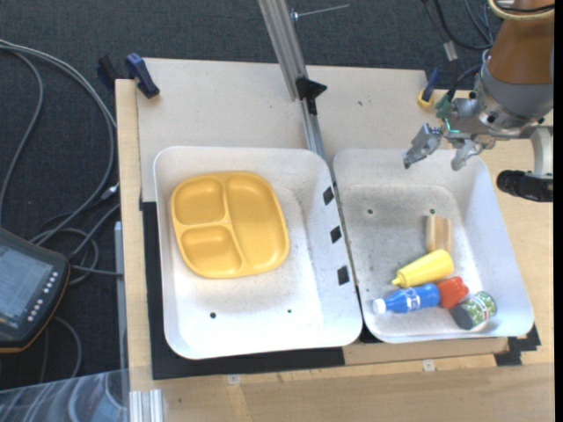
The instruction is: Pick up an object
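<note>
- Hovering over the far rim of the right bin (493,202), the gripper (440,150) has its two fingers spread apart with nothing between them
- Lying in that bin's near corner, well apart from the gripper: a yellow bottle (424,268), a blue bottle (407,300), a red object (452,290), a green can (475,309)
- A wooden block (437,233) sits just beyond them
- The left bin (176,323) holds a yellow divided plate (230,224)

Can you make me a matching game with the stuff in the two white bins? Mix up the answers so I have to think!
Things:
1. divided plate
2. wooden block
3. blue bottle
4. gripper

Clues:
A. lying below the yellow bottle
B. alone in the left bin
C. above the right bin's far edge
D. tan coloured

Pairs: 1-B, 2-D, 3-A, 4-C
</note>
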You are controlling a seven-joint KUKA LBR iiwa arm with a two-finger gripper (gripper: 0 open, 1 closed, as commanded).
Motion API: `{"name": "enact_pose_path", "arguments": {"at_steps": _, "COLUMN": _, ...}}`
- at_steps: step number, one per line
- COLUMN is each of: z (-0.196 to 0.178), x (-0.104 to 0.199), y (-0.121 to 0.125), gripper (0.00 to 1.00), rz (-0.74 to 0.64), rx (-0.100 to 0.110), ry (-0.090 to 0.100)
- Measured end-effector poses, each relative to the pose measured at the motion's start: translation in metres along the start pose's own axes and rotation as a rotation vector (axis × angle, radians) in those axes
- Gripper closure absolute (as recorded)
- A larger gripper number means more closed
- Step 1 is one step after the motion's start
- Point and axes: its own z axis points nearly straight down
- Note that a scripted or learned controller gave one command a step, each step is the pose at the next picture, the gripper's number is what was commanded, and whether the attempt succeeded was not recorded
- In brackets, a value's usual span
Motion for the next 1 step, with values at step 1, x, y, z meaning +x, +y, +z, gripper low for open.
{"name": "enact_pose_path", "arguments": {"at_steps": 1, "z": 0.0000, "x": 0.0000, "y": 0.0000, "gripper": 0.00, "rz": 0.000, "rx": 0.000, "ry": 0.000}}
